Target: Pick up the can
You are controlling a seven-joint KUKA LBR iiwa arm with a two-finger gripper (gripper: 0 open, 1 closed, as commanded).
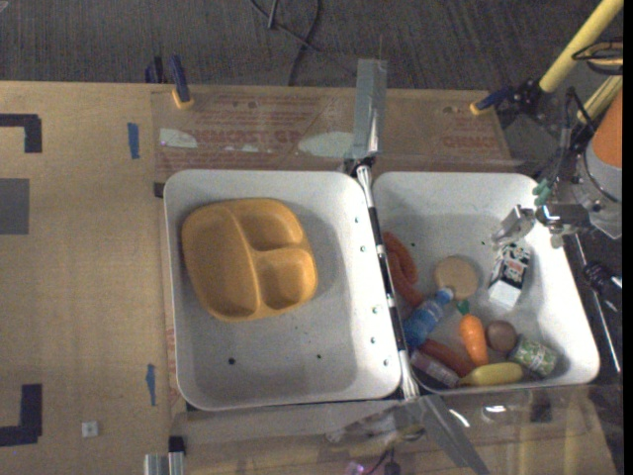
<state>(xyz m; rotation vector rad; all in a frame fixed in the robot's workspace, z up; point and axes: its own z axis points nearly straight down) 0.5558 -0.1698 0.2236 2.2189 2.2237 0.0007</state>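
Nearest the lens, along the front wall of the right bin [584,349], lies a crowd of small things: a yellow banana [492,373], an orange carrot [474,339], a blue-capped bottle [427,315], a brown ball [501,335], and at the front right corner the can [535,356], lying on its side with a green label, just beside the banana's tip and touching the bin wall or very near it. Farther back sit a tan round disc [457,276] and a small black-and-white carton [509,267]. The left bin [183,364] bears a yellow divided plate [249,257].

I hang at the right bin's far right side, my gripper [521,225] above the carton and well apart from the can. Whether my fingers are spread or pressed together I cannot tell; the metal there is too tangled to read. Nothing sits between them that I can make out.

So I judge the approach is barely begun. Next I need to travel toward the front corner and come down over the can with my fingers across its body. The wall, the banana and the ball crowd it, so there is little room for error.
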